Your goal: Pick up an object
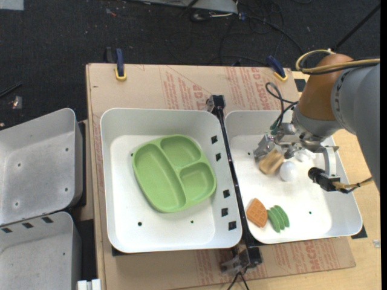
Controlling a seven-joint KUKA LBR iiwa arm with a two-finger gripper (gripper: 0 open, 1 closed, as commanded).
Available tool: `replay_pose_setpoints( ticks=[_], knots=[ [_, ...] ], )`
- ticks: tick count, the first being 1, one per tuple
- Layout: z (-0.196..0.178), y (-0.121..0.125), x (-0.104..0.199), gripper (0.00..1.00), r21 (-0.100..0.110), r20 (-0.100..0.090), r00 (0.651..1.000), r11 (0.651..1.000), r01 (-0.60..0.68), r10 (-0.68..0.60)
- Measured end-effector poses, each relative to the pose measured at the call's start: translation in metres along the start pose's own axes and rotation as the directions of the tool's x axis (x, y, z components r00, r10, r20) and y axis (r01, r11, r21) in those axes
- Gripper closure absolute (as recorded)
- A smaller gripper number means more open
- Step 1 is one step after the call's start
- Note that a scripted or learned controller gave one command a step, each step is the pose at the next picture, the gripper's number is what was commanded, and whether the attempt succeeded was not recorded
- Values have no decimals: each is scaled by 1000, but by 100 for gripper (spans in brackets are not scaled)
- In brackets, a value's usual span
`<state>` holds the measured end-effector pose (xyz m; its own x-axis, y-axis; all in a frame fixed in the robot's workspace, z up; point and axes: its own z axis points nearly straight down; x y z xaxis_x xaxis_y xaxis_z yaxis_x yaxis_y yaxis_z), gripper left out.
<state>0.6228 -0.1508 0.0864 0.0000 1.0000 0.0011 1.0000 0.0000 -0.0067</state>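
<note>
Both white bins (121,162) look like smooth, slightly glossy plastic, and the green divided plate (174,173) in the left one is matt plastic. The table (163,83) top is rough brown cardboard with red print. The arm (357,95) has a smooth grey shell and a shiny orange band (317,95).

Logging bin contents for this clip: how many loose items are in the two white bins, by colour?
Green: 2, the divided plate in the left bin and the pea pod in the right bin
Orange: 1, the waffle
Tan: 1, the block by the gripper
White: 1, the ball
Total: 5
</note>
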Motion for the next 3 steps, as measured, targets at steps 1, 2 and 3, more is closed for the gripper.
replay_pose_setpoints(
  ticks=[1, 2, 3],
  knots=[
    [-10, 1, 0, 100, 0, 0, 1000, 1000, 0, 0],
    [-51, -2, -5, 100, -7, 2, 1000, 1000, -2, 2],
    [-108, -7, -1, 100, -9, 2, 1000, 1000, 3, -3]
  ],
)
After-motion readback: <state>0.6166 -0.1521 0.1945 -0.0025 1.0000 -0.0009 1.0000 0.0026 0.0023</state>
